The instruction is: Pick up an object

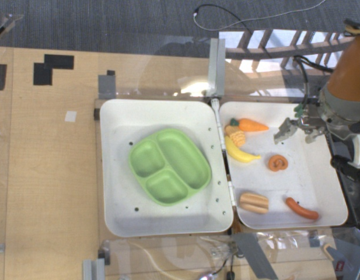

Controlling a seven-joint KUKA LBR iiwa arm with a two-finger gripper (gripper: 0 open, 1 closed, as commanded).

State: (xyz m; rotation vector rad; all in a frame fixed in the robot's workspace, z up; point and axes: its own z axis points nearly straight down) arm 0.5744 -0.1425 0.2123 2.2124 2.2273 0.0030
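Claw (297, 130) up near the top right of the right shallow white bin (338, 214), hanging over bare white floor. Fingers spread apart, with nothing between them. Grey arm with orange band (346, 80) reaching in from the right.

Toys lying in that same bin: orange plastic carrot with green top (248, 125) by the top left corner, small yellow corn piece (236, 137) just under it, yellow plastic banana (239, 151) touching the corn. Round brown swirly bun (278, 163) near the middle, below the claw. Tan hot dog bun (254, 202) and red sausage (301, 209) near the bottom edge, apart.

Green plastic plate with three parts (169, 166) sitting in the left shallow white bin (115, 214). Both bins side by side on the light wooden table (39, 174).
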